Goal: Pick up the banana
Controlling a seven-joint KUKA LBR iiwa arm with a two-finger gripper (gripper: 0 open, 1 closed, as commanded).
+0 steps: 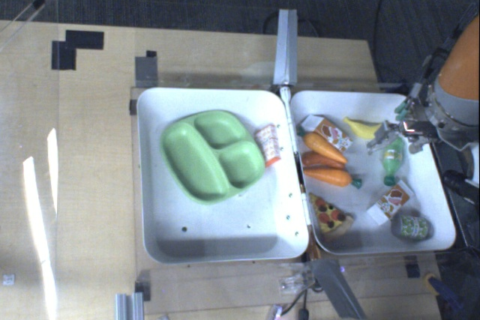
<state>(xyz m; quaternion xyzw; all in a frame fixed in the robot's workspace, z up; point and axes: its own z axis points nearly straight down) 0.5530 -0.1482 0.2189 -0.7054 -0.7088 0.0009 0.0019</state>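
Banana [361, 128] lies in right bin [442, 195], far side, just beside a carton [331, 131] & near green bottle [392, 158]. End effector [397, 135] hovers w/ fingers spread over the bottle, right of banana, pinching nothing.

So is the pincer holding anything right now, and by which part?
Nothing shows between its fingers. The pincer hangs just right of the banana, above the green bottle, in the right bin.

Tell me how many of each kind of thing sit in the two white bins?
Carrots: 2
Banana: 1
Green bottle: 1
Small cartons: 2
Pizza slice: 1
Can: 1
Green divided plate: 1
Packet: 1
Total: 10
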